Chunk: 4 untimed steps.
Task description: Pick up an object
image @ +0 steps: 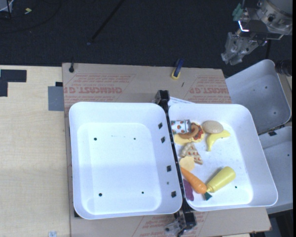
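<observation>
orange carrot (194,180) lay nearest, looked light, hard, slippery; best grabbed mid-body. pincer (235,49) hung far above bin (246,116); could not tell its state.

Gripper (235,52) hangs at upper right, fingers seemingly pointing down.
</observation>
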{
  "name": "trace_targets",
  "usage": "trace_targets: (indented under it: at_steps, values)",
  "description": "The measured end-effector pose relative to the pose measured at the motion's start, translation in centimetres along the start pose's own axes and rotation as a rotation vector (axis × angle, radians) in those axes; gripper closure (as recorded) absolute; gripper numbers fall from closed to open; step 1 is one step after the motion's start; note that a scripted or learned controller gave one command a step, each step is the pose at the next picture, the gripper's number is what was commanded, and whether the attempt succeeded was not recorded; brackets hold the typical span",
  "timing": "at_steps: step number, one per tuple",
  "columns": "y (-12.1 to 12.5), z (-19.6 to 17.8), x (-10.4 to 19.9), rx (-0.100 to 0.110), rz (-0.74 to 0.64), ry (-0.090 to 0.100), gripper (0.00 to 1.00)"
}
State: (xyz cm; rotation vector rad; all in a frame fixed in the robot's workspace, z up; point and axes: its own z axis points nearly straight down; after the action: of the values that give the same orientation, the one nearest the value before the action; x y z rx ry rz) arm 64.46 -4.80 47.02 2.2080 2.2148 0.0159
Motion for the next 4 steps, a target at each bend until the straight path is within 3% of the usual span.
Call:
trace_targets:
  at_steps: [1, 2, 4]
  values:
    - [0.1, -6.8, 4.0, 0.012, -0.001, 0.003, 1.00]
    - [-3.0, -6.8, 7.7, 0.022, 0.000, 0.003, 1.00]
    - [-2.1, -6.7, -4.0, 0.020, 0.007, 0.001, 1.00]
